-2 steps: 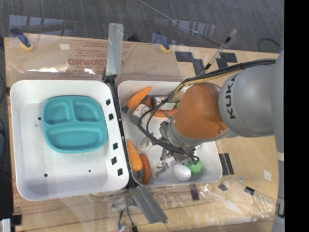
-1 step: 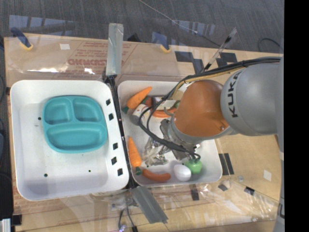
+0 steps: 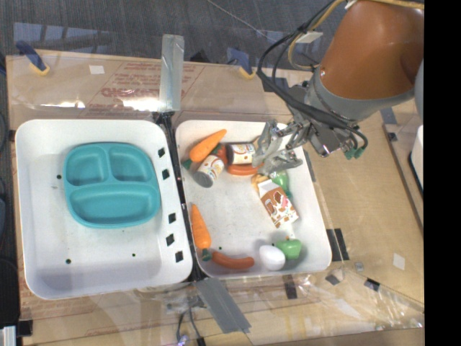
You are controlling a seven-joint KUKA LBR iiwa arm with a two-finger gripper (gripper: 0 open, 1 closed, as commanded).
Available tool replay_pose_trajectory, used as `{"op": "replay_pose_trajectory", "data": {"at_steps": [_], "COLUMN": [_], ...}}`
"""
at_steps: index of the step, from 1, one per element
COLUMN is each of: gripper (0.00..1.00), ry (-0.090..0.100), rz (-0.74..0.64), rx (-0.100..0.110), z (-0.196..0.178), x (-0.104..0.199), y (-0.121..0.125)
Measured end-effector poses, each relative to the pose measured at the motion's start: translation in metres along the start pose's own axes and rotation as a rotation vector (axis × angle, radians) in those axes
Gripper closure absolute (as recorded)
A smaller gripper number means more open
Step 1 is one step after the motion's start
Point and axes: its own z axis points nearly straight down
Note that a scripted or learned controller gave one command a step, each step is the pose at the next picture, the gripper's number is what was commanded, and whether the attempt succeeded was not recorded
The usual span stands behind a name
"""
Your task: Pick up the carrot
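Lying in the right bin, far-left part: carrot, orange, tapered, long axis running diagonally, narrow tip pointing far-right, green stub end pointing near-left, touching a small can. Lying along the same bin's left wall: second carrot, pointing near and far. Hovering over the bin's far-right part: gripper; cannot tell whether open or closed. Sitting in the left bin: teal plate.
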Motion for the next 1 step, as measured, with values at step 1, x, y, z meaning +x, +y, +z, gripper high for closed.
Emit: {"op": "replay_pose_trajectory", "data": {"at_steps": [1], "gripper": [1.00], "ry": [0.003], "rz": [0.084], "rx": [0.002], "z": [-0.1311], "x": [0.0098], "y": [-0.0715]}}
